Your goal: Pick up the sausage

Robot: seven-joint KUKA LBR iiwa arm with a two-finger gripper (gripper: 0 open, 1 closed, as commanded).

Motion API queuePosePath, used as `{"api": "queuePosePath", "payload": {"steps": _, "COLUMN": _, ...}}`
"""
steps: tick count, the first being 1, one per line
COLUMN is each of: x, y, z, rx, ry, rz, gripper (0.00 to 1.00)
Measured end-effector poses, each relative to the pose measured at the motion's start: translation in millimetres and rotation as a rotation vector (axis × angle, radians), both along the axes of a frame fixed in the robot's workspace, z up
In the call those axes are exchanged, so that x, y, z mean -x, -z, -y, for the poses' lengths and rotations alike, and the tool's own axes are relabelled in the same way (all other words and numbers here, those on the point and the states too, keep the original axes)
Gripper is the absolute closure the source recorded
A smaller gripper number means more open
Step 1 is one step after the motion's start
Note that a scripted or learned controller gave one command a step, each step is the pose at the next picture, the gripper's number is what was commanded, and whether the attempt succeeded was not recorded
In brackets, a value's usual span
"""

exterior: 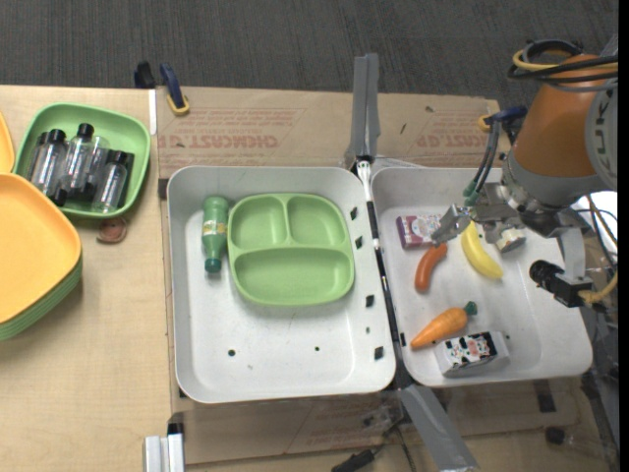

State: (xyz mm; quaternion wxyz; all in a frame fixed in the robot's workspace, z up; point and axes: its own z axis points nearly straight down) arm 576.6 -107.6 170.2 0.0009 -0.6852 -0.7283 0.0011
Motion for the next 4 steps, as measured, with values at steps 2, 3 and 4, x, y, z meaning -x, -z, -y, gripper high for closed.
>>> {"api": "queuePosePath", "payload": {"steps": 2, "x": -16, "y": 79, "z": -14, "rx": 0.000, "ry": 0.158, "rz": -0.001, "gripper": 0.00}}
{"api": "queuePosePath", "payload": {"steps": 3, "x": -15, "y": 71, "z": -12, "rx": 0.001, "ry": 0.162, "rz": -0.002, "gripper": 1.00}}
{"api": "queuePosePath", "payload": {"steps": 4, "x": -82, "y": -28, "z": -17, "rx": 0.002, "ry": 0.309, "rz": 0.002, "gripper": 1.00}}
